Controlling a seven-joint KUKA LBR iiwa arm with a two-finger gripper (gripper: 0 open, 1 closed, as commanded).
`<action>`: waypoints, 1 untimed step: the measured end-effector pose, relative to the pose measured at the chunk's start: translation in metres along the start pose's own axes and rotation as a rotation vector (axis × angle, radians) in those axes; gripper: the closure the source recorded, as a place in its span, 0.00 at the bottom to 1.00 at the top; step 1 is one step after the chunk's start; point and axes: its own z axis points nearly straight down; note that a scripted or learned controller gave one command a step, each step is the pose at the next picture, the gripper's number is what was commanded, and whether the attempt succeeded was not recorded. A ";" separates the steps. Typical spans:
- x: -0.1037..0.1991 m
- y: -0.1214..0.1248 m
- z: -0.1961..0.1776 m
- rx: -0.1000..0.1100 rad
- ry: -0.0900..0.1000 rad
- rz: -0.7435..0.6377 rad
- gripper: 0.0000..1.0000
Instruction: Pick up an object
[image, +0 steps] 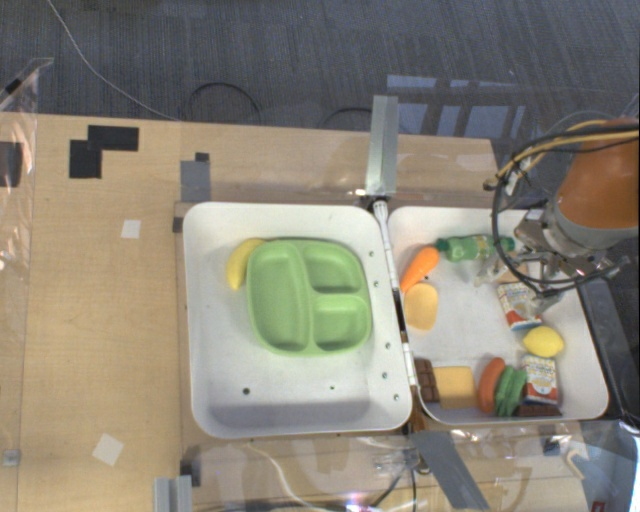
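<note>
The fingers (543, 288), seen parted and empty above the small carton (518, 304), could be fouled by the lemon (543, 342) crowded just beside it.

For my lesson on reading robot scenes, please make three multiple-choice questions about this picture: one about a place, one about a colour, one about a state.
1. Where does the green divided plate lie?
A. left bin
B. right bin
C. bare bench

2. What colour is the lemon?
A. blue
B. yellow
C. purple

3. How does the carrot lie?
A. on the divided plate
B. outside both bins
C. on the right bin floor, beside the divider

Answers: 1 A, the plate covers the left bin's middle. 2 B, it shows yellow. 3 C, it rests by the middle wall.
</note>
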 end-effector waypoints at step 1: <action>0.015 0.017 0.003 0.015 -0.007 0.011 0.00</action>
